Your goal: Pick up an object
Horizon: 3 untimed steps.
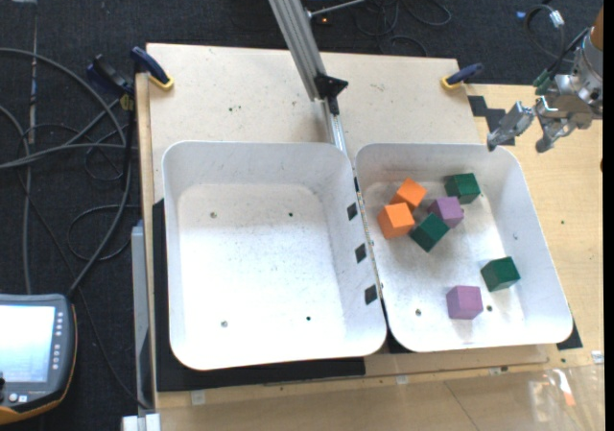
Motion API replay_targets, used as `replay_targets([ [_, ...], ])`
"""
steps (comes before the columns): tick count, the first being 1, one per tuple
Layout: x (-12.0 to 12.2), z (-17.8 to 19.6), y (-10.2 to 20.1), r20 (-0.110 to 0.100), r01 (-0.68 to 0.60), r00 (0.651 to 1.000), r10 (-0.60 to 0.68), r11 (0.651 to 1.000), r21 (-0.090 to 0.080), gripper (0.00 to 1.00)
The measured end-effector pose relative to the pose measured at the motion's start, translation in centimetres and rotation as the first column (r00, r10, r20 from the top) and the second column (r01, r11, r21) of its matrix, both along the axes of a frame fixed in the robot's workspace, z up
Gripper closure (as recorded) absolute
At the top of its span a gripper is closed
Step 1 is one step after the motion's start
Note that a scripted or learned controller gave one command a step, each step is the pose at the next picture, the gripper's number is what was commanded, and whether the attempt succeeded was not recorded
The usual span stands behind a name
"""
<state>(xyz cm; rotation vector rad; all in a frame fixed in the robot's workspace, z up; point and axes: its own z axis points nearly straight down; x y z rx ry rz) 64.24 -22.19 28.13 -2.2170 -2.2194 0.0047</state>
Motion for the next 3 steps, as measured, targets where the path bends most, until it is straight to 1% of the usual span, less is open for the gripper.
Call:
replay_targets([
  [1, 0.1, 0.3, 0.1, 0.005, -0.002, 1.000, 0.002, 1.000, -0.002, 0.00],
  [2, -0.5, -5.9, -0.1, 0.000, 0.002, 1.000, -0.002, 1.000, 0.000, 0.00],
  [3, -1.0, -12.2, 0.5, -0.001, 0.001, 1.000, -0.001, 1.000, 0.000, 0.00],
])
